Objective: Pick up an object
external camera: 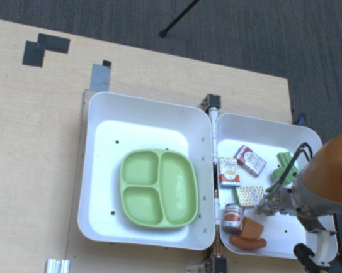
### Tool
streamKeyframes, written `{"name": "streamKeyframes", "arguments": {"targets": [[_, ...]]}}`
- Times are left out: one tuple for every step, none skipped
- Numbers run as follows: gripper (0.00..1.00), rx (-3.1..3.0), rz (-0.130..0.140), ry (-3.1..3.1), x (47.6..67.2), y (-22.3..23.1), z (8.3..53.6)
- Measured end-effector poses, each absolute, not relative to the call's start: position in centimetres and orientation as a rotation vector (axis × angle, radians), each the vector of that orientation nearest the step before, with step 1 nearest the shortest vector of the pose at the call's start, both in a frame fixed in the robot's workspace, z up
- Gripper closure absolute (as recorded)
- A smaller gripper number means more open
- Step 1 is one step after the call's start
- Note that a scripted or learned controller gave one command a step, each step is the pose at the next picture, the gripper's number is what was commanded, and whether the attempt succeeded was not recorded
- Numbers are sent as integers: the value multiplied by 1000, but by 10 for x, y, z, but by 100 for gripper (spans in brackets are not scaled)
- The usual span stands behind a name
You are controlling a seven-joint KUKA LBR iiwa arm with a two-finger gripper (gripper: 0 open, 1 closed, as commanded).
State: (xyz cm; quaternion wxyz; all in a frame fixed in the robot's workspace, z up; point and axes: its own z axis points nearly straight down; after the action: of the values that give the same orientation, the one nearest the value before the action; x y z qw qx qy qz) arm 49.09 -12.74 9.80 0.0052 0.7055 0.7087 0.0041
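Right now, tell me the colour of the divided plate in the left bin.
Light green, seen in the camera view: plate.

The arm [336, 180] — grey, with a broad orange band — trails what looks like a black cable.

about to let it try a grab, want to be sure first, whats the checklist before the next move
1. Arm over the right bin: ok.
2. Items within reach there: ok; can, sausage, red box and patterned box lie in it.
3. Fingers open: cannot tell, the wrist hides them.
4. Target isolated: not ok; can, sausage and an orange piece crowd together.
5. Green tray out of the way: ok, it lies in the left bin.
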Motion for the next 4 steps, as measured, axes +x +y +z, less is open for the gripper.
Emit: {"name": "streamKeyframes", "arguments": {"targets": [[0,2210,13,2219,491,-127,98],[0,2216,6,2216,489,-124,87],[100,2211,12,2216,491,-123,98],[0,2211,12,2217,491,-123,98]]}}
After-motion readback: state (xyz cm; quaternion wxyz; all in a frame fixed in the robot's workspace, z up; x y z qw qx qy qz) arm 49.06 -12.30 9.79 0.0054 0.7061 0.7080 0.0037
